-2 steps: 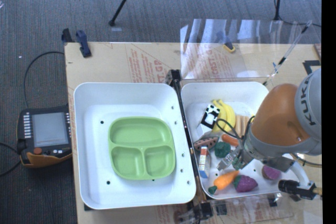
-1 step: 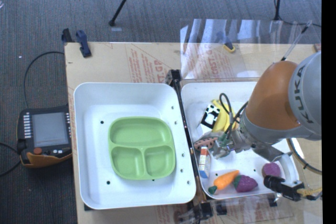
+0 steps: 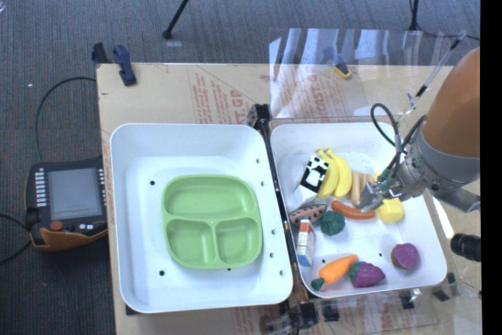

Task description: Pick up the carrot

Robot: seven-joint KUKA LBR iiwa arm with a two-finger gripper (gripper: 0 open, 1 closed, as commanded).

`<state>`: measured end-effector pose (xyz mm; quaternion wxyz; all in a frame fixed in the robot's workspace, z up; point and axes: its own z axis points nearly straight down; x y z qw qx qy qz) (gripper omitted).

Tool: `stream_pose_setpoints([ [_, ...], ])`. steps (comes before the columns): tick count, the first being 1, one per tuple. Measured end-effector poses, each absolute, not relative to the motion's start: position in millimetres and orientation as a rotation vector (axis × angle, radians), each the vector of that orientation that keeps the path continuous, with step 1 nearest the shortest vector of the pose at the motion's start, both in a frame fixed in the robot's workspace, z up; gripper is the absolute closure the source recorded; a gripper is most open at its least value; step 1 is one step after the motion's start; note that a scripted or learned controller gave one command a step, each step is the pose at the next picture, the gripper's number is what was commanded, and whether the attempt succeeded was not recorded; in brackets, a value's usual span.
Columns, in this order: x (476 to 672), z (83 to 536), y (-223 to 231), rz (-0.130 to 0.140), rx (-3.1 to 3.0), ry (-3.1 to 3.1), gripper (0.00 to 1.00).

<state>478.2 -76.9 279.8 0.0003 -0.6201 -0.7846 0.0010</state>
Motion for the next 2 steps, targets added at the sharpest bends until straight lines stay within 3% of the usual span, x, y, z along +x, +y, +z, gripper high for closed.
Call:
stream_pose_setpoints([
  [1, 477.3, 277, -75, 0.008, -1.940, -2.462, 0.00],
  [2, 475.3, 197, -108, 0.004, -1.489, -2.756, 0.00],
])
